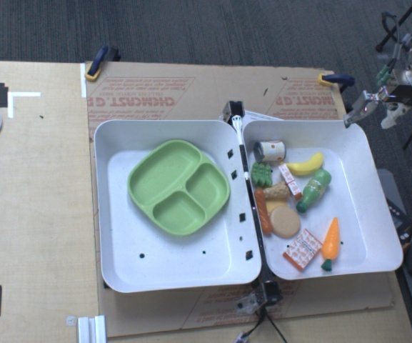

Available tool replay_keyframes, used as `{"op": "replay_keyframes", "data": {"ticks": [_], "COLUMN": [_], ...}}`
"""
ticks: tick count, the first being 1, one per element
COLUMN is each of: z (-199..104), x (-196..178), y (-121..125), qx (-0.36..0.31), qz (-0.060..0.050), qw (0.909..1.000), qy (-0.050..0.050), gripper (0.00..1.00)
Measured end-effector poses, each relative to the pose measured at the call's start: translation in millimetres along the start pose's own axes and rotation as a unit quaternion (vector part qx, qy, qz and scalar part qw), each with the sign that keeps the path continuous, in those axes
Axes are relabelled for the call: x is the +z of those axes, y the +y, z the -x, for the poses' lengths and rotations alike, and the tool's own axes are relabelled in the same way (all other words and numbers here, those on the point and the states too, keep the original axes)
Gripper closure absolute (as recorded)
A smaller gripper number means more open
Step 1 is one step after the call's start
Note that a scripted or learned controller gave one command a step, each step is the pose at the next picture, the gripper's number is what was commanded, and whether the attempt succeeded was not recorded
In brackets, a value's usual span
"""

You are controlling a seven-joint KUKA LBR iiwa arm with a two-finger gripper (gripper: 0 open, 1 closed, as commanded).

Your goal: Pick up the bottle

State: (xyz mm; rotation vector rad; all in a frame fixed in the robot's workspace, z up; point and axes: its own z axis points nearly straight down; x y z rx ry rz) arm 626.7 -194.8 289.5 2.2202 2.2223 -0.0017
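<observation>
The gripper (377, 106) hangs at the upper right, above the far right corner of the right bin (363, 252) and outside its contents; whether its fingers are open or closed cannot be told, and nothing shows between them. The green bottle (313, 190) lies tilted in the right bin, just beside a yellow banana (305, 165) and near a carrot (330, 240), a small can (270, 150) and a red-and-white box (303, 249). The left bin (120, 263) holds a green divided plate (179, 186). Both bins rest on cardboard (141, 95) on the pale wooden surface (34, 213), with dark carpet (191, 16) beyond.
</observation>
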Motion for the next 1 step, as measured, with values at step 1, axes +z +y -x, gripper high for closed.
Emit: {"op": "replay_keyframes", "data": {"ticks": [1], "z": [0.0], "x": [-9.7], "y": [0.5], "qx": [-0.002], "qz": [0.000], "qw": [1.0000], "qy": [-0.001], "gripper": [1.00]}}
